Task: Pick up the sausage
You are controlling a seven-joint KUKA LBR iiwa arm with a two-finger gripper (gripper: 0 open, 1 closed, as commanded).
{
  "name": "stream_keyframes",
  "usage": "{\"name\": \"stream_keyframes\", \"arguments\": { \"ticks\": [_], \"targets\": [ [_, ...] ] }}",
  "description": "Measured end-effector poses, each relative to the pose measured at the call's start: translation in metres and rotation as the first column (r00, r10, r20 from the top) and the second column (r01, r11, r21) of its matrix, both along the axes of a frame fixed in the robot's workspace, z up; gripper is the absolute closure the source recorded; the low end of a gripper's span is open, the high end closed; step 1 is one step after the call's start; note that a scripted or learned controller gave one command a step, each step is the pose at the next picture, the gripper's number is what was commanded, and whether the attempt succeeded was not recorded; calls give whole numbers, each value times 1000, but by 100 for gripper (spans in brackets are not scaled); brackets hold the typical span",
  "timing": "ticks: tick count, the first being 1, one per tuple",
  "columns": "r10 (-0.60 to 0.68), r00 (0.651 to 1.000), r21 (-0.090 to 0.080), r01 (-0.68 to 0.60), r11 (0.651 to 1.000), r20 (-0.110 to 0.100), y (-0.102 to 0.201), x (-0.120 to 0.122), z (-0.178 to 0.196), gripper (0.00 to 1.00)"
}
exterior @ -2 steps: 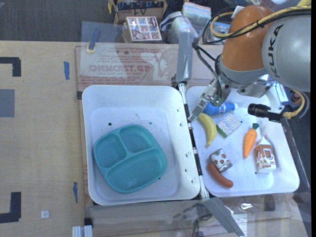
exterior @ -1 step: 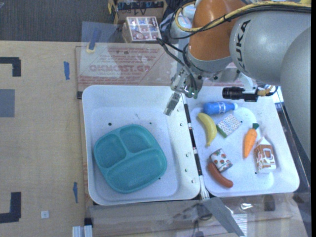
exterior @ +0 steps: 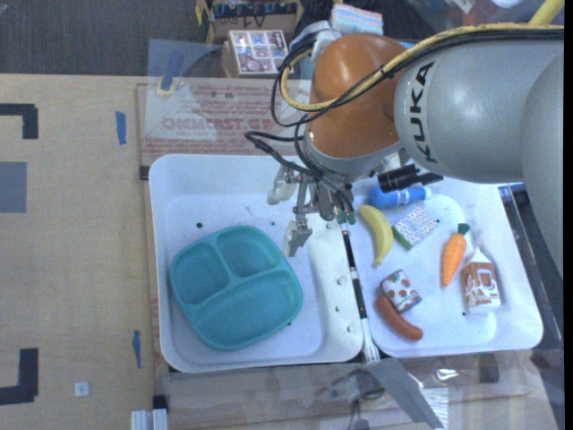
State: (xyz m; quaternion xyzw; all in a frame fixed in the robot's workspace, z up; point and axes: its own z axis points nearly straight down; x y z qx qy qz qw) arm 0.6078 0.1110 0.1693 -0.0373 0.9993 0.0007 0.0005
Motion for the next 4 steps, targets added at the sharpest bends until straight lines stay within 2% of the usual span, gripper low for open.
{"name": "stream_keyframes", "arguments": {
  "ticks": [1, 2, 3, 4],
  "targets": [
    [-216, 976, 0, 216, 976, 3, -18, -43, 154, 0],
    [-200, 980, 1, 200, 980, 2, 10, 6, -11, 0],
    [-190, 982, 0, 190, 982, -1, 13, -60, 10, 0],
    [-290, 957, 0, 290, 957, 2, -49, -114, 109, 0]
  ]
}}
